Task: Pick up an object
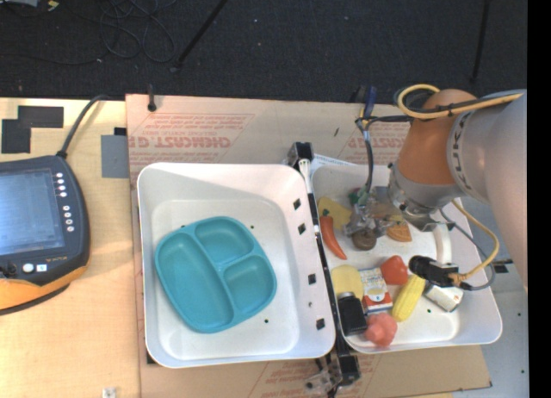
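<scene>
My gripper [365, 218] is low in the back part of the right bin [482, 332], under the grey and orange wrist. Directly beneath its tip lies a small brown object [363, 238], partly hidden by the gripper. An orange wedge [399, 233] lies just to its right. A red chili pepper [332, 238] and a yellow piece [331, 209] lie to its left by the bin wall. Nearer the front are a red tomato [393, 269], a yellow corn cob [408, 297], a small carton [372, 292], a pale yellow block [346, 280], a black block [351, 313] and a pink-red ball [381, 329].
The left bin [172, 189] holds a teal divided plate [215, 274]. A divider wall [312, 250] separates the two bins. A handheld control pendant [39, 220] rests on the bench at far left. Cardboard lies under both bins.
</scene>
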Controlling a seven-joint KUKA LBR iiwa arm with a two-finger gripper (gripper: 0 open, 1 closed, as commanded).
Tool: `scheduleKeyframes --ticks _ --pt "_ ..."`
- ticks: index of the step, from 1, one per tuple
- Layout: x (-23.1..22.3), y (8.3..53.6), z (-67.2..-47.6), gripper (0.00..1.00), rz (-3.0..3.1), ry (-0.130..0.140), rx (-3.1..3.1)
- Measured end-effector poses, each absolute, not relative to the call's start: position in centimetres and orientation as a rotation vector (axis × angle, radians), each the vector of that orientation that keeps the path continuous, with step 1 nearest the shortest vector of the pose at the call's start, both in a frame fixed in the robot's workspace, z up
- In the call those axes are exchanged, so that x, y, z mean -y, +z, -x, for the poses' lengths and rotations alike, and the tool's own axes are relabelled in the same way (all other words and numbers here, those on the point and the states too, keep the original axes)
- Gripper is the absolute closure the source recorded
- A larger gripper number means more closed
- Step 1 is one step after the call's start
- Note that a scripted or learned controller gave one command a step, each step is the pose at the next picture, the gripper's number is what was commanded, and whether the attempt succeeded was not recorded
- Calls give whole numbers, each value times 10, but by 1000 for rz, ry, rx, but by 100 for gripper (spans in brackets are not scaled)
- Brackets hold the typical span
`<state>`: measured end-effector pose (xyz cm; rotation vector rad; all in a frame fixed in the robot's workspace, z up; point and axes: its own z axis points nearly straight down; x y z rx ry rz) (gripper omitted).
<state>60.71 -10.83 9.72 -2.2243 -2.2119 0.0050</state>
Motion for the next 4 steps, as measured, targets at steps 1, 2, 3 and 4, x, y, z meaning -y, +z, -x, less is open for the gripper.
scheduleKeyframes --ticks 1,2,3,4 --pt "132 153 -608 100 2225 -1 2222" --pt "131 149 -607 0 2221 3 2218" --pt "147 89 -648 0 2224 -7 2234" --pt "146 99 -644 100 2216 2 2225"
